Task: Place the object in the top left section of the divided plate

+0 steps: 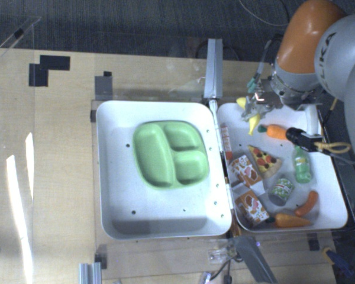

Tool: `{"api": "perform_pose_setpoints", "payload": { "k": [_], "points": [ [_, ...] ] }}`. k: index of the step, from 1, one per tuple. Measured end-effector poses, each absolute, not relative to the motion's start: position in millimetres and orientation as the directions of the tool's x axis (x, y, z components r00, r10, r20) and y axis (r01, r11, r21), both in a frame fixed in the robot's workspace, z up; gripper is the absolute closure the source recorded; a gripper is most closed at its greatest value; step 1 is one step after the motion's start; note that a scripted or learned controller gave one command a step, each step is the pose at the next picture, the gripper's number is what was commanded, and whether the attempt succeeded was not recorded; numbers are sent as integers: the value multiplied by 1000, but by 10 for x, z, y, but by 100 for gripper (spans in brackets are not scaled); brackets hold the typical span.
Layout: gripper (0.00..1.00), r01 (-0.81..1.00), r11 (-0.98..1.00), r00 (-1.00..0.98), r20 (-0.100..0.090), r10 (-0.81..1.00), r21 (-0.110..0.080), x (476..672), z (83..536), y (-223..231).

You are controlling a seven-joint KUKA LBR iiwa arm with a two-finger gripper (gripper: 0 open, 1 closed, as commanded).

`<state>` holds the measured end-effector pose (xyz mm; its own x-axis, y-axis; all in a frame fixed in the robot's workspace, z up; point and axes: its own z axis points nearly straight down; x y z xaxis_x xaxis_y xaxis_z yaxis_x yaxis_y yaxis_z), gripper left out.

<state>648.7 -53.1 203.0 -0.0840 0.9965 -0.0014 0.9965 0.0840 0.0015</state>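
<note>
The green divided plate (168, 152) lies in the left white bin (115, 212). It has one long section on its left and two smaller ones on its right. My gripper (255, 106) hangs over the back left corner of the right bin (337, 212). It is shut on a yellow banana (252, 124), whose ends stick out above and below the fingers. The grey arm with its orange band (310, 22) reaches in from the upper right.
The right bin holds several toy foods: a carrot (276, 132), a green bottle (302, 164), a pizza slice (265, 160), snack packets (246, 171), a grey-green cup (282, 189), a sausage (306, 203) and an orange piece (291, 220). A metal post (213, 70) stands between the bins.
</note>
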Motion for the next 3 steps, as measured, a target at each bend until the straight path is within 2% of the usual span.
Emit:
{"api": "perform_pose_setpoints", "payload": {
  "k": [1,2,3],
  "points": [
    [100,999,-33,33,1,999,0,6443,1838,378],
    [100,1000,-23,23,1,1000,1,6494,1841,977],
    [0,1000,-22,22,1,1000,1,6495,1843,976]
  ]
}}
